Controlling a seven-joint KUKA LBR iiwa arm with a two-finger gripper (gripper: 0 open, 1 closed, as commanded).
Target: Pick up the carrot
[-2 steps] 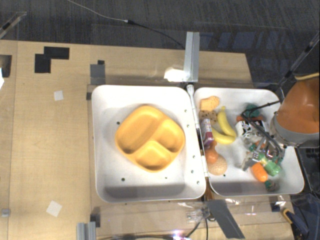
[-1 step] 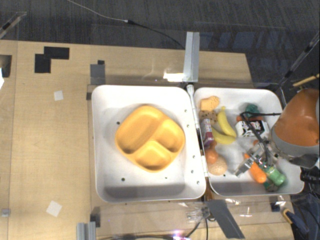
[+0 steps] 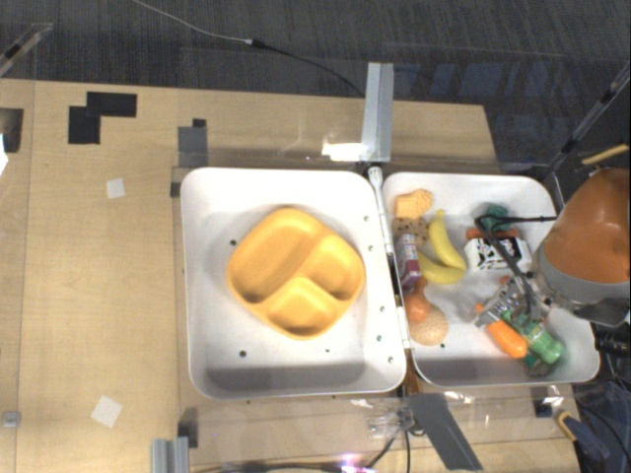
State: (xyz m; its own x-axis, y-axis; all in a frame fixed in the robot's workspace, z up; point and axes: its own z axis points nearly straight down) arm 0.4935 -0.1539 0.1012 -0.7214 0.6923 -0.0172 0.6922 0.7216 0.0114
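The carrot [image 3: 507,340] is orange with a green leafy end [image 3: 543,349]. It lies slantwise near the front right corner of the right bin [image 3: 572,371]. My gripper [image 3: 512,302] hangs just above and behind the carrot's orange end, under the arm's orange band [image 3: 595,230]. Nothing visibly lifts the carrot; it appears to rest on the bin floor.
The right bin also holds a banana [image 3: 445,249], an orange cracker [image 3: 414,203], a purple packet [image 3: 407,264], a small orange fruit [image 3: 419,308], a bread roll [image 3: 432,330], a green item [image 3: 491,214] and a white block [image 3: 484,254]. A yellow divided plate [image 3: 296,269] sits in the left bin [image 3: 212,363].
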